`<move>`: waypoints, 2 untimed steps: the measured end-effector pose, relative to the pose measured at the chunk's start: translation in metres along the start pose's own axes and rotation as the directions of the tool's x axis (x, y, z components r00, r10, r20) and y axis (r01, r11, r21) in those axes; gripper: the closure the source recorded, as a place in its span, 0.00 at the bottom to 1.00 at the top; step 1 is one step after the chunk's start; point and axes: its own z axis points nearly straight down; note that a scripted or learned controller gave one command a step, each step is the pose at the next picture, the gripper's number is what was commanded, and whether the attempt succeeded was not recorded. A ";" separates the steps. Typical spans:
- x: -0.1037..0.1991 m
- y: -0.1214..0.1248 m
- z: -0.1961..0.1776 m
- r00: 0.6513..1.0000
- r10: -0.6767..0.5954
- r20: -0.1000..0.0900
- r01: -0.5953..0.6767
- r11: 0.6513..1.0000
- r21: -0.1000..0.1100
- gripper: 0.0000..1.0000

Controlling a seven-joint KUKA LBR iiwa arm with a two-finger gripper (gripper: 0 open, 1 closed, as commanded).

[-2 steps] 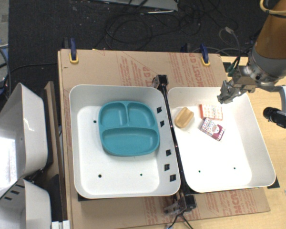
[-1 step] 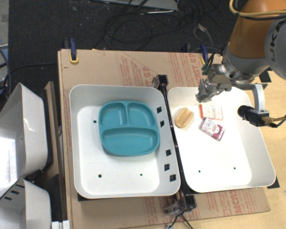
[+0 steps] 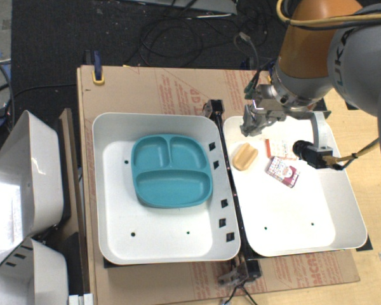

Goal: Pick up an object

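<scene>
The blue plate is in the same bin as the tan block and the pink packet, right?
No. The blue plate lies in the bin on the view's left. The tan block and the pink packet lie together in the other bin. The camera view shows it.

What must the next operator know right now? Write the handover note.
Gripper: over the far left corner of the right bin; no object seen in it.
Things: tan block lies in the right bin just near of the gripper, with the pink packet to its right. The teal divided plate lies in the left bin.
Done: nothing picked.
Left: the whole pick; the tan block looks nearest.
</scene>
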 end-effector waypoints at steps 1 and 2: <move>0.046 0.019 0.005 1.000 -0.002 0.000 0.002 1.000 -0.003 1.00; 0.088 0.032 0.020 1.000 -0.001 0.000 0.001 1.000 -0.002 1.00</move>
